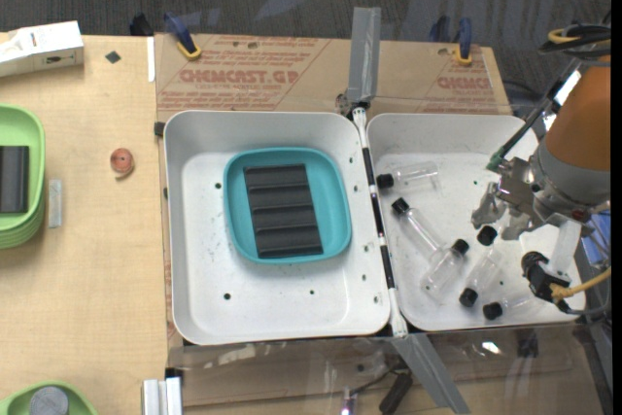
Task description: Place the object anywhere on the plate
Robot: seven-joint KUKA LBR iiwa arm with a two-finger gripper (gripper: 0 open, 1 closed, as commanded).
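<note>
On my worktop [87,287], the left bin [194,287] holds a teal plate [335,209] carrying a black ribbed block [282,209]. The right bin [437,141] holds my end effector [494,214] at three o'clock, spread or pinched I cannot tell, and clear black-capped vials [423,233] scattered from centre to five o'clock.

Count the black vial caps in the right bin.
6 caps: two upper left, one central, two near the front, one beside the gripper; the arm may hide more.

A teal plate [335,199] is bearing a black ribbed block [282,209] in the left white bin [194,238]; clear, black-capped vials [420,228] are lying in the right white bin [457,141], red-lettered brown cardboard [253,87] showing beyond.
</note>
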